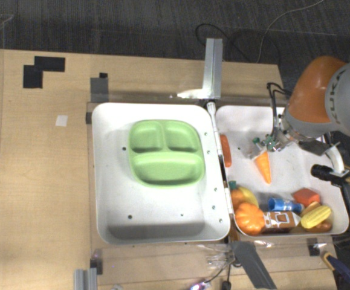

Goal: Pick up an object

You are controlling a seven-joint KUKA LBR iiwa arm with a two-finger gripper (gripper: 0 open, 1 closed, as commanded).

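In the right bin [241, 122], an orange toy carrot [263, 166] lies near the bin's middle, its long axis running from the far edge toward the near edge, tip nearer the viewer. The gripper [270, 142] hangs just above its thick far end. Whether it grips anything cannot be told.

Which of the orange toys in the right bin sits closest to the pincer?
The toy carrot, lying apart mid-bin just below the pincer. The orange pumpkin sits far down in the crowded bottom corner.
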